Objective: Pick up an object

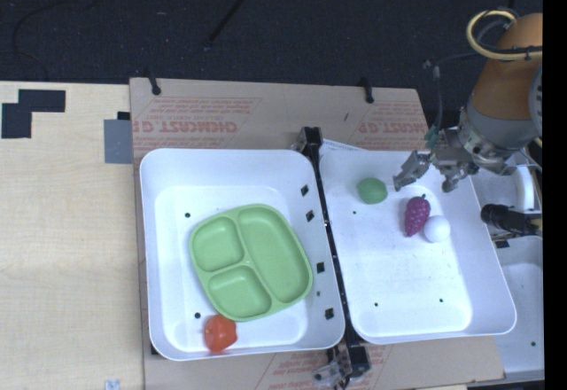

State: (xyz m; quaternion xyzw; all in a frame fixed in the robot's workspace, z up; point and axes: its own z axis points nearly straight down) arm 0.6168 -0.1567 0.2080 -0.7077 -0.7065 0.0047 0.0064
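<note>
Green tray (251, 261), one orange item (220, 332) left bin; three items right; tool (435, 168) spread, nothing between fingers.

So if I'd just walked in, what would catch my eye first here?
Probably the bright green divided plate lying in the left bin, with a small orange-red piece just off its near corner. Next, the grey and orange arm coming in from the right, its hand hanging over the far part of the right bin near a green lump, a purple bunch of grapes and a white ball.
</note>
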